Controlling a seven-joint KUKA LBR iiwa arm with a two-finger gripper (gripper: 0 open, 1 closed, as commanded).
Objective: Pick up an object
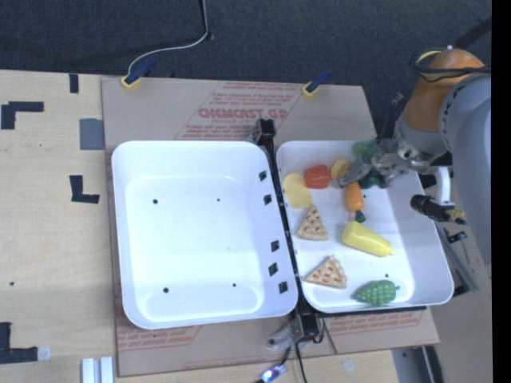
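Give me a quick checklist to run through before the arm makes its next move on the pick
1. Gripper over the right bin: ok.
2. An object between its fingers: cannot tell, the view is cluttered there.
3. Target close by: ok, the carrot lies just below it.
4. Neighbours crowding the carrot: not ok, the red piece and yellow pepper sit near.
5. Pizza slices out of the way: ok.

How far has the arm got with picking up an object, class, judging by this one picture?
Done: the gripper has reached the right bin, near its far edge. In hand: it sits low beside the carrot, but nothing is seen between its fingers. Left: grasping and lifting; the pizza slices, yellow pepper and green piece lie in the bin.
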